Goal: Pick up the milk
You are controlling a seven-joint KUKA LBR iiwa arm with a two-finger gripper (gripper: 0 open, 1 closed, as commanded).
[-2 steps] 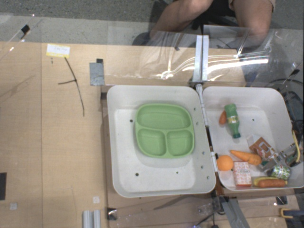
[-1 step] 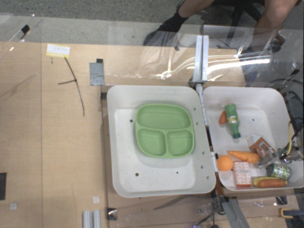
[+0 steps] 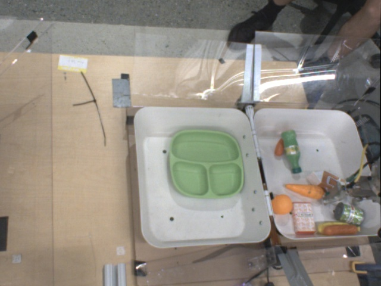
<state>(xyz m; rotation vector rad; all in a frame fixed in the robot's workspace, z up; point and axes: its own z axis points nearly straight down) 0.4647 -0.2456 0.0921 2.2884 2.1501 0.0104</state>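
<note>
Left bin (image 3: 149, 219): holds a green plate (image 3: 206, 162).
Right bin (image 3: 339, 121): holds the food.
Milk (image 3: 303, 217): small carton at 6 o'clock in the right bin, beside an orange (image 3: 282, 204).
End effector (image 3: 340, 186): at 3 o'clock; cannot tell if open.

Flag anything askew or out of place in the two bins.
The orange sits on the divider between the bins, not inside either. The green bottle lies on its side in the right bin. The green tray lies flat.

cam: fixed overhead | slanted down | both bins (image 3: 196, 115) in frame
</note>
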